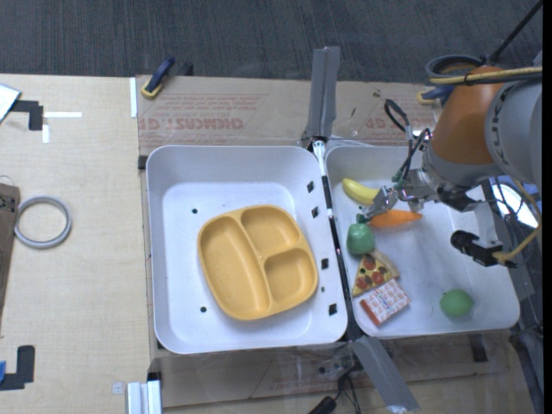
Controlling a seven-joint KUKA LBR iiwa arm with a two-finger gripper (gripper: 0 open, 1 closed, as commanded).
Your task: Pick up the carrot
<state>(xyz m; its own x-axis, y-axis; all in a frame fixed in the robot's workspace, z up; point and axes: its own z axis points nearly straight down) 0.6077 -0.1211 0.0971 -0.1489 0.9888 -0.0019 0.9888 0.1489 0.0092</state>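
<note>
Cracker box (384, 303) nearest, front of right bin (496, 317). Carrot (396, 218) mid-bin, right of green pepper (360, 237), below banana (360, 189). Gripper (398, 198) just above carrot; grip state unclear. Likely light, stiff, smooth; best pinched across thick middle.
</note>
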